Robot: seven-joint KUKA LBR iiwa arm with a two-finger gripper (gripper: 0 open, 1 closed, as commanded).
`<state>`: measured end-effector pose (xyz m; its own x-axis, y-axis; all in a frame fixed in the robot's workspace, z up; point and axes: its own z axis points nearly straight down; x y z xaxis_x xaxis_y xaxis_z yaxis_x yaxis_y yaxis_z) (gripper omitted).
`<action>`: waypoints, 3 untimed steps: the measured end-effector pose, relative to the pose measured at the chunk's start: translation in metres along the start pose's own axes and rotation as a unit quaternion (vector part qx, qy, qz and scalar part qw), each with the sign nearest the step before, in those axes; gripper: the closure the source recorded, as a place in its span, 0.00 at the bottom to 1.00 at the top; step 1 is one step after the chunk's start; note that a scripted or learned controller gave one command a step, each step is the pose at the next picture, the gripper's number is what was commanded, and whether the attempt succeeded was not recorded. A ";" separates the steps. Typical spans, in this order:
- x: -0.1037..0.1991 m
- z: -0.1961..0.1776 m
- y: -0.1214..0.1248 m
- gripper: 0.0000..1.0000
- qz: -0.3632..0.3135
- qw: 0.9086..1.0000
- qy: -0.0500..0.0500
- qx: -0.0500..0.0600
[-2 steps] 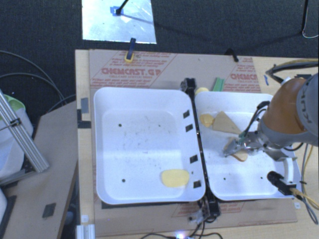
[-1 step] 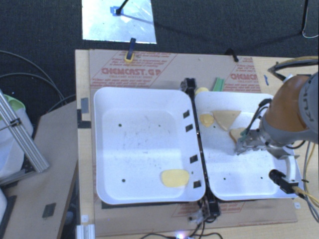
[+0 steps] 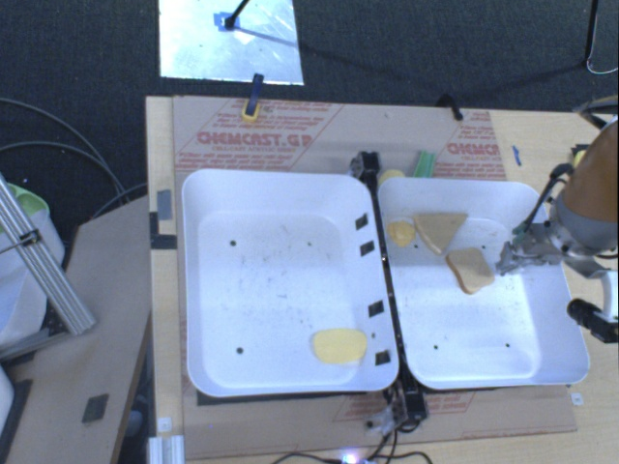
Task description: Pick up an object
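Approach step, by the look of it: jaws (image 3: 510,259) low inside the right bin (image 3: 484,356), at the right of the frame, tips just beside the right edge of a tan wedge-shaped piece (image 3: 471,270). Jaw opening impossible to tell from this slant; nothing visibly held between them. Possibly touching the wedge, possibly just short of it.

Other candidates nearby: a larger tan wedge (image 3: 440,230) toward the upper middle of the same bin, with a small yellow piece (image 3: 401,231) at its left. In the left bin (image 3: 242,211), a flat yellow oval (image 3: 339,345) near the lower right corner.

Next move, as a judgement: centring over the near wedge, closing on its thin edges, then lifting straight up; a flat piece like this likely to slip.

Underneath, a brown worktop (image 3: 319,129) printed with red lettering, 2 white bins side by side; dark carpet beyond, a shiny metal plate (image 3: 232,27) at the upper left.
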<state>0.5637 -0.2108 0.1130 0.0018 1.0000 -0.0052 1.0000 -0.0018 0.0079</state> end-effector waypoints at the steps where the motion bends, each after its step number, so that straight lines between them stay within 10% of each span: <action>1: 0.134 0.007 0.001 1.00 -0.009 1.000 0.006 0.003; 2: 0.228 -0.077 -0.012 1.00 -0.007 1.000 0.004 0.000; 3: 0.196 -0.072 -0.069 1.00 0.000 1.000 0.002 0.005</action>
<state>0.4942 -0.0145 0.1839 0.0019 1.0000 -0.0005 1.0000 -0.0019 -0.0025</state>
